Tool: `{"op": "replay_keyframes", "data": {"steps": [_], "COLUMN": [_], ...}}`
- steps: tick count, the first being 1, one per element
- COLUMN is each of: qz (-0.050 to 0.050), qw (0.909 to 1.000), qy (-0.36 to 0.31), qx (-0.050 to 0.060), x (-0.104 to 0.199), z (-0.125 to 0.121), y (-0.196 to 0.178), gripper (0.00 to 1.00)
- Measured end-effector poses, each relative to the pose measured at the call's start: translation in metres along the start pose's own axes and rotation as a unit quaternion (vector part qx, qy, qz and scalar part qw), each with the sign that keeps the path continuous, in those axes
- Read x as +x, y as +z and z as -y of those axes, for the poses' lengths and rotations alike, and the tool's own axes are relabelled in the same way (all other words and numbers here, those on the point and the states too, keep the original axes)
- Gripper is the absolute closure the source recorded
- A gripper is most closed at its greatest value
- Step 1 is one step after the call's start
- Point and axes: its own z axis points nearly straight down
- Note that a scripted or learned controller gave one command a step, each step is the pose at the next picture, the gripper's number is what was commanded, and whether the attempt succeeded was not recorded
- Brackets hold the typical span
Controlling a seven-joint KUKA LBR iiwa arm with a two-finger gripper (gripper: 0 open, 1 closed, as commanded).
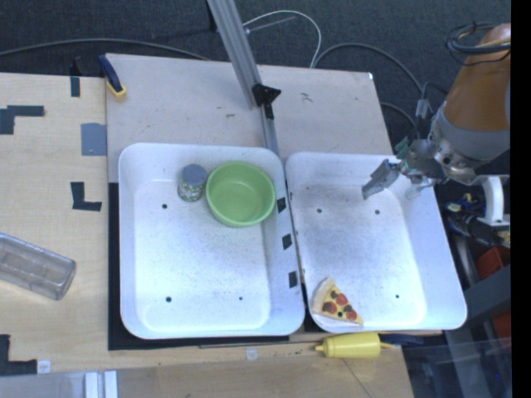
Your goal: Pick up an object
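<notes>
**Gripper high in right bin, nothing grabbed yet**

I see two shallow white plastic bins: left bin [141, 305], right bin [431, 305]. Round green plastic bowl [241, 193] sits at left bin's far end w/ small grey-lidded can [192, 182] touching it, prob. just scattered as pick targets. Toy pizza slice [335, 302] lies in right bin's near-left corner, closest candidate. Gripper [375, 182] hangs over right bin's far part, arm reaching in from right, wrist tilted down-left. Fingers: can't tell, too blurry.

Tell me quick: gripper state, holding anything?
Gripper: over the right bin near its upper right corner; nothing seen between its fingers; open or shut cannot be told.
</notes>
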Motion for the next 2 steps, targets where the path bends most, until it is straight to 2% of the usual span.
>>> {"op": "replay_keyframes", "data": {"steps": [1, 2], "qz": [0.000, 0.000], "qw": [1.0000, 1.0000], "qy": [0.000, 0.001], "qx": [0.000, 0.002], "x": [0.000, 0.001], "z": [0.000, -0.001], "y": [0.000, 0.044], "gripper": [0.00, 0.00]}}
